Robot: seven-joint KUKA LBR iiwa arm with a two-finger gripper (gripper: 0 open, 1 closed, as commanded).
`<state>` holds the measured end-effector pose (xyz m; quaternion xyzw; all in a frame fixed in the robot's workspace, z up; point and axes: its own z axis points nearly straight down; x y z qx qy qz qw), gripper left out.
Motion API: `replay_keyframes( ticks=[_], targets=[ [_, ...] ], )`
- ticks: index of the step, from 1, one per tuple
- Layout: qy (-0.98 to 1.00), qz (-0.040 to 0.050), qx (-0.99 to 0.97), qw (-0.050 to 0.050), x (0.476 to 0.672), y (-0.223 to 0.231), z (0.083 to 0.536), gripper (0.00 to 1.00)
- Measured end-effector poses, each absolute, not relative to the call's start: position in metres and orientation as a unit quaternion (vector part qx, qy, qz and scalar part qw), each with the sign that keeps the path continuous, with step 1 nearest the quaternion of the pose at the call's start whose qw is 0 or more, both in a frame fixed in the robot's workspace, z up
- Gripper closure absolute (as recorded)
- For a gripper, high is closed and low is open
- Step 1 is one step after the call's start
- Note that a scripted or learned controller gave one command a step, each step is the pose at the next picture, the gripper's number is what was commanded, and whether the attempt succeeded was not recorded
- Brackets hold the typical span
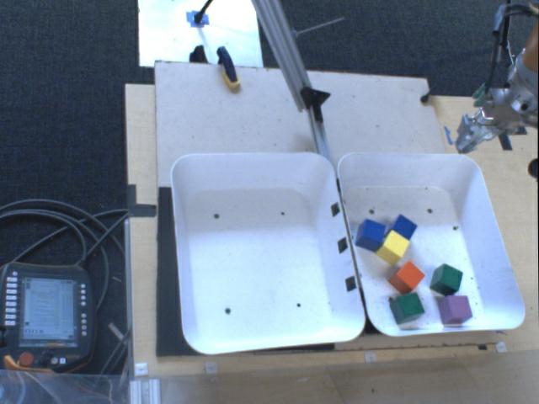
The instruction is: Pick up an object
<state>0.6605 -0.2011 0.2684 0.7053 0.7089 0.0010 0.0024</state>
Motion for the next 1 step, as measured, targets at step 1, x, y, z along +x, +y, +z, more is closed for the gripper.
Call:
replay_keyframes(
  ticks=[1],
  targets=[
    [0.711,0.0009,0.704,0.000,0.6522,-0.1402,0.2594,1.00]
  ],
)
